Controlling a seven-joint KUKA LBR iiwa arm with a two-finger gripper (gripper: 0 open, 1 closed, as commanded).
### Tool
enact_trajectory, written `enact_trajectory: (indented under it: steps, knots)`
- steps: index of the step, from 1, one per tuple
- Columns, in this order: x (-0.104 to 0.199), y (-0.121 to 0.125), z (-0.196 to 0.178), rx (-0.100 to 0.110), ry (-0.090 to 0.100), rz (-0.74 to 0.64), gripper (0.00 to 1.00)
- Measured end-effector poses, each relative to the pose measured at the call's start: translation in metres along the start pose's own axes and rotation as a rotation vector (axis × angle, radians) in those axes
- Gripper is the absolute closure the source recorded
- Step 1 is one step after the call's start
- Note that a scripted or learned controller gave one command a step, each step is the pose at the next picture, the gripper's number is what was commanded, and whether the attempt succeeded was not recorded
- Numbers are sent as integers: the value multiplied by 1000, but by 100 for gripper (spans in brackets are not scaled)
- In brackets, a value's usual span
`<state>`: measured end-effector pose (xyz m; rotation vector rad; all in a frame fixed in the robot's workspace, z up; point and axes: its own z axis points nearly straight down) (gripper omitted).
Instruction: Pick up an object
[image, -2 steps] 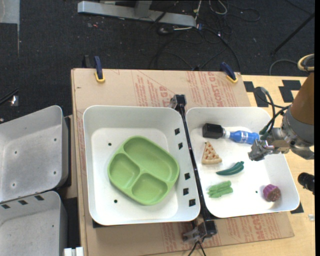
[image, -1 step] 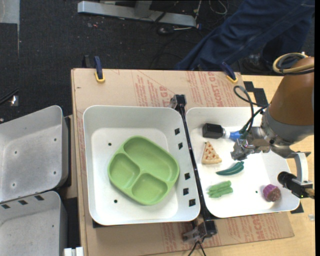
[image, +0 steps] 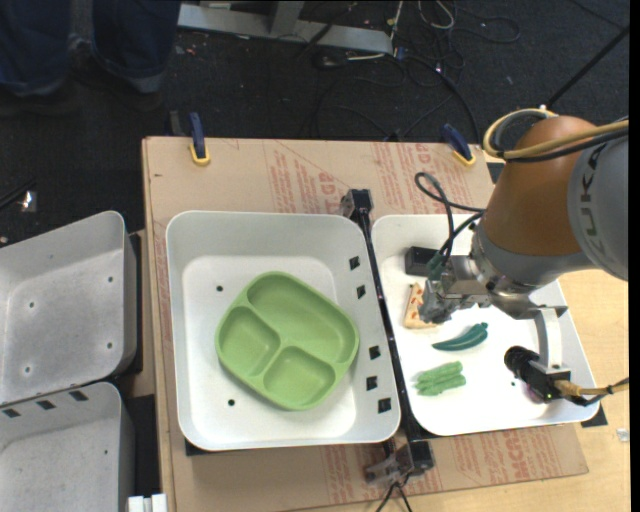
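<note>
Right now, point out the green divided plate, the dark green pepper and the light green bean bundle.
green divided plate (image: 287, 340): camera view, on its central ridge.
dark green pepper (image: 460, 337): camera view, mid-body.
light green bean bundle (image: 440, 378): camera view, its middle.

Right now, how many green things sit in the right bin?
2: a dark green pepper mid-bin and a light green bean bundle just below it. The arm may hide more.
</note>
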<state>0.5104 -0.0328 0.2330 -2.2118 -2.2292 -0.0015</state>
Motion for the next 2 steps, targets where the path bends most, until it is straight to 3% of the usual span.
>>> enact_trajectory:
  steps: [1,2]
  knots:
    - [52,-3,11,0,-1,2,100]
    - [108,-7,-4,-2,0,-1,100]
